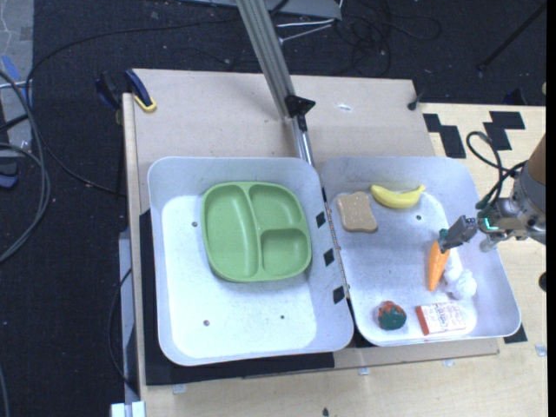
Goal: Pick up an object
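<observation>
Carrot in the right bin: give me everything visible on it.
The carrot is a small orange toy, plastic-looking, tapered, lying flat on the floor of the right bin near its right wall, long axis running roughly top to bottom in the camera view. Its upper end has a dark green tip close under the gripper. A white object lies against its right side. It is not lifted.

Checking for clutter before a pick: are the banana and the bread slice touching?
Apart. The camera view shows a strip of white bin floor between the banana and the bread to its lower left.
</observation>
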Controlling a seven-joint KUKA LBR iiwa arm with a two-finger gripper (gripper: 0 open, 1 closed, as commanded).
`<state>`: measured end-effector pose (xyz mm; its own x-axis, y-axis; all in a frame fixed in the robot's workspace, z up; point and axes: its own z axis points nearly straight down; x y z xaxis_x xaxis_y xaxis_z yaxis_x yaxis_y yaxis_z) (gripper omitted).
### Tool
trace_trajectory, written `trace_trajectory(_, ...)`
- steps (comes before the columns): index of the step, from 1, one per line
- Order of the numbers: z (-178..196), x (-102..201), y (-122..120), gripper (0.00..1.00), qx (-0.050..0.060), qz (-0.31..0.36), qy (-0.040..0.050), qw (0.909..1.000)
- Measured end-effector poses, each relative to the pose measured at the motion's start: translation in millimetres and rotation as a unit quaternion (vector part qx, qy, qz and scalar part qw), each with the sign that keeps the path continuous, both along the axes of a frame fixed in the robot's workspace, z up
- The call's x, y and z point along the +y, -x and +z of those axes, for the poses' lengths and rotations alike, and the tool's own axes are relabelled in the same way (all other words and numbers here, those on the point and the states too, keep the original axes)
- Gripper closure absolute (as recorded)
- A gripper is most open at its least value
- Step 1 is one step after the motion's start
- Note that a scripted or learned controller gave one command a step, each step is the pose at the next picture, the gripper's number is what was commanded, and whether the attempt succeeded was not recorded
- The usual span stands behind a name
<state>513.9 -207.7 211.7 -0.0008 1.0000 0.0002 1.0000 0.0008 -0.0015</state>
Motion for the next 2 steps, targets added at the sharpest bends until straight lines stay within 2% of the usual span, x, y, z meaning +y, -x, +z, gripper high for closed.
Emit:
trace_trajectory(1,1,0,0,0.0,-0.001,0.0,0.0002,1.0)
trace_trajectory(2,-59,9,-4,0.0,0.001,0.0,-0.0007,1.0)
